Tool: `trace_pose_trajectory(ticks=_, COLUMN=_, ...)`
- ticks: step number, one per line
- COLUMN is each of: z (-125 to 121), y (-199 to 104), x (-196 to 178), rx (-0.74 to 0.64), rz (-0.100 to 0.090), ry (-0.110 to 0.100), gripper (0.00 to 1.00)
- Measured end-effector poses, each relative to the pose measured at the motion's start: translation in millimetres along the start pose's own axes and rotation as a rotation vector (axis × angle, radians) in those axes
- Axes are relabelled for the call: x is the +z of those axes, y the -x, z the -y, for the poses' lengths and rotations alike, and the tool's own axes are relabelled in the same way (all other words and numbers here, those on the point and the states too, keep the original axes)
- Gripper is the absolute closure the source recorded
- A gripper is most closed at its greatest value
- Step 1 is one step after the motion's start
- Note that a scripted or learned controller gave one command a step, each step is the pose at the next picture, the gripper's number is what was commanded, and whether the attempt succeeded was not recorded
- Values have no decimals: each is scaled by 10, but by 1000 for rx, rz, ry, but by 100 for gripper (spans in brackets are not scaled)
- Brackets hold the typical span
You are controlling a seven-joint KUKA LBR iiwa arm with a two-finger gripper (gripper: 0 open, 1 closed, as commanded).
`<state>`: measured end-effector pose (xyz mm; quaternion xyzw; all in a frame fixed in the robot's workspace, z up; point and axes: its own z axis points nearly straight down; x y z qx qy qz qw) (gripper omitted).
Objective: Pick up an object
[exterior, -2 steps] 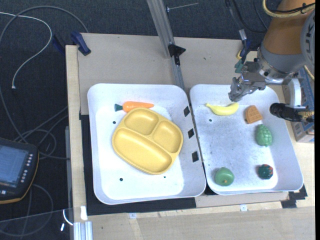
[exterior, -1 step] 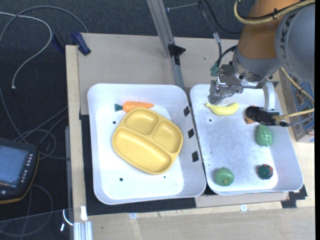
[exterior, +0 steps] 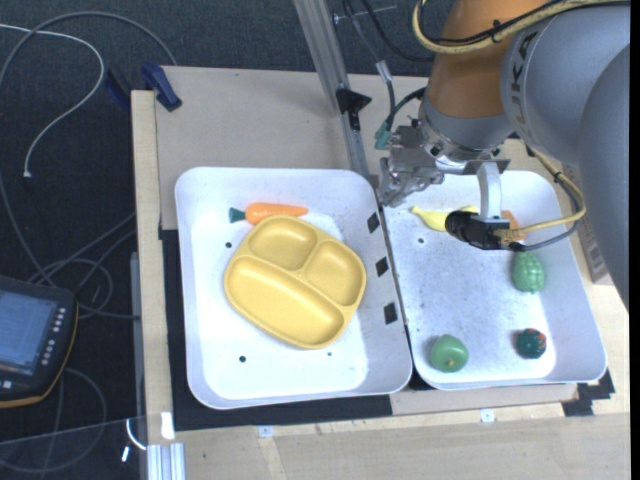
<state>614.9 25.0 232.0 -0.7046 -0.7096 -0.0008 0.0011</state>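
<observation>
My gripper [exterior: 398, 186] hangs over the far end of the right bin [exterior: 500, 368], close to the ridge between the two bins. A yellow banana [exterior: 431, 217] lies just right of and below it, partly hidden by a black cable fitting [exterior: 476, 230]. Further into that bin lie a light green textured fruit [exterior: 528, 273], a green apple [exterior: 448, 352] and a small red and green fruit [exterior: 530, 343]. Over in the left bin [exterior: 200, 268] an orange carrot [exterior: 275, 211] rests behind a yellow divided plate [exterior: 295, 280]. Nothing shows in the gripper.
The big grey and orange arm [exterior: 500, 58] covers the far right corner. A metal post [exterior: 325, 48] rises behind the bins' join. Black clips [exterior: 385, 268] line the ridge between the bins. Cables and a tablet [exterior: 30, 338] lie off the bench at left.
</observation>
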Motion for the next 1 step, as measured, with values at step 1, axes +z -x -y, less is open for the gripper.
trace_pose_trajectory(ticks=1, z=132, y=-573, x=-100, rx=-1, rz=-1, ry=-1, gripper=100)
